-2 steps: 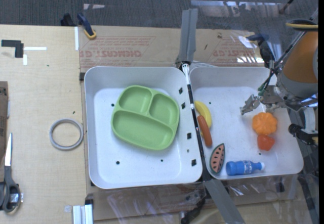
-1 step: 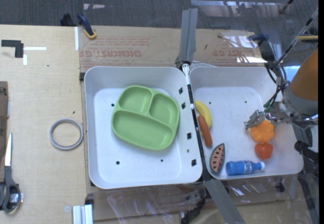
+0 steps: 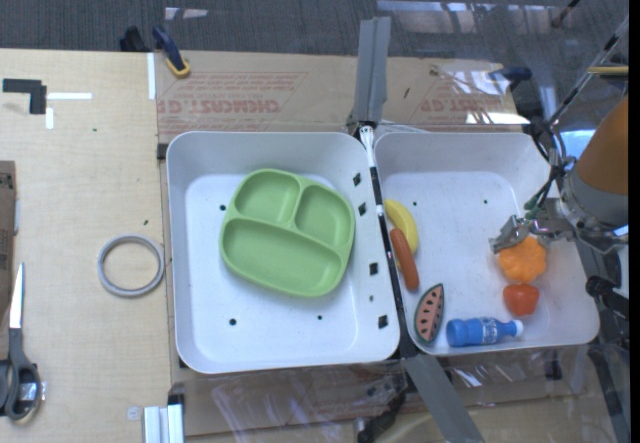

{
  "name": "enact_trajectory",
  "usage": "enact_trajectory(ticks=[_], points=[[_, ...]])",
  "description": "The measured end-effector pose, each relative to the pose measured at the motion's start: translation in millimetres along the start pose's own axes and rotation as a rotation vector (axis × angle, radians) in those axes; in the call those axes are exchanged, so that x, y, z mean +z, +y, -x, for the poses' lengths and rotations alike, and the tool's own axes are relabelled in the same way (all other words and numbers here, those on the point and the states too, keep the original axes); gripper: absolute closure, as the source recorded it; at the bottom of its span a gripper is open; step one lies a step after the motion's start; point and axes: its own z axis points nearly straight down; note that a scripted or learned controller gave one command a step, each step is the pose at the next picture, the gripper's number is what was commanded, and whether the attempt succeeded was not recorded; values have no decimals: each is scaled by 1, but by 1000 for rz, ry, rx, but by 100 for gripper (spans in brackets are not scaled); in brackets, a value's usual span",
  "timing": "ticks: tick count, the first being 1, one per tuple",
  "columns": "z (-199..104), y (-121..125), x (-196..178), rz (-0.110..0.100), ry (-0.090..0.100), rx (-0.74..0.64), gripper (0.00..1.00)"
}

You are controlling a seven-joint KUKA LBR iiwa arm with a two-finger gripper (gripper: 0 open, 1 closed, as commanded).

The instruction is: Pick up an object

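An orange (image 3: 523,261) lies at three o'clock in the right bin (image 3: 470,166), touching the pincer (image 3: 512,234) just above it; the pincer's grip cannot be told. A tomato (image 3: 520,299) sits at the orange's six o'clock.

A roll of tape (image 3: 131,264) lay flat on the tabletop (image 3: 80,181), just left of the left bin (image 3: 190,331). Scissors (image 3: 17,371) lay further left of that bin, at the view's edge. A blue-and-yellow clamp (image 3: 172,52) sat beyond the bin's far left corner
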Motion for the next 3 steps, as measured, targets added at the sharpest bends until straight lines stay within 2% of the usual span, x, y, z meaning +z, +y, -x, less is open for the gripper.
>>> enact_trajectory(ticks=[1,2,3], points=[[-33,63,8,3,-9,1,100],[-112,121,10,1,-9,1,100],[-171,121,-90,1,-10,1,100]])
